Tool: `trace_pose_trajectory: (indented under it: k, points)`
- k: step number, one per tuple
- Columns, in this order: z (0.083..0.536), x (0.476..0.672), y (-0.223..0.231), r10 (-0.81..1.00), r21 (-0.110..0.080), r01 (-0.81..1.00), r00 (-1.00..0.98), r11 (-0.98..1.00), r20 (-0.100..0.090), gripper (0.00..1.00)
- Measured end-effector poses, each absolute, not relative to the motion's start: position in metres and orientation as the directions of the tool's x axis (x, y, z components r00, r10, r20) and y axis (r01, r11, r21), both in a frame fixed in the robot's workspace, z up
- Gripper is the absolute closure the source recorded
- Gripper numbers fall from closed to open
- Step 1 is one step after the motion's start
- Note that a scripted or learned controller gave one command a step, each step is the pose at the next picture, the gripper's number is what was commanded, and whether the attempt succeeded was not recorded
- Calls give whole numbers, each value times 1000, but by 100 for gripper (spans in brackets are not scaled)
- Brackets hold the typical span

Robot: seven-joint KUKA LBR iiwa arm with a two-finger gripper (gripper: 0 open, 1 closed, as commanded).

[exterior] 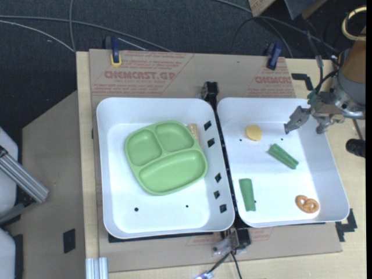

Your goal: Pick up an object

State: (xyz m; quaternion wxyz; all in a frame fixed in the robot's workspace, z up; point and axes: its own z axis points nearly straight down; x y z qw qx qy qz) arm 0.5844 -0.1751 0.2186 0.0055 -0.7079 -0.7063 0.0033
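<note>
Gripper: you see the gripper [308, 121] over the far right part of the right bin [325, 214], fingers spread apart, nothing between them, touching no object.
Nearest objects: your closest pieces are the yellow round piece [253, 133], to its left, and the tilted green stick [283, 156], just nearer than it.
Other objects: a second green stick [247, 194] lies near the bin's left wall; a pretzel [307, 204] sits in the near right corner.
Left bin: you find a green divided plate [166, 157] lying in the left bin [116, 214], with a tan object [193, 132] showing at its far right edge.
</note>
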Motion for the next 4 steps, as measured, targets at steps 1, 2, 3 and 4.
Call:
trace_pose_trajectory:
  k: [1,2,3,4]
  points:
    - [225,587,-175,1000,-1,1000,0,0,1,0]
    - [171,593,-182,1000,-6,1000,0,0,2,0]
    - [127,588,-184,1000,-6,1000,0,0,2,0]
    - [82,587,-183,1000,-5,1000,-1,1,2,0]
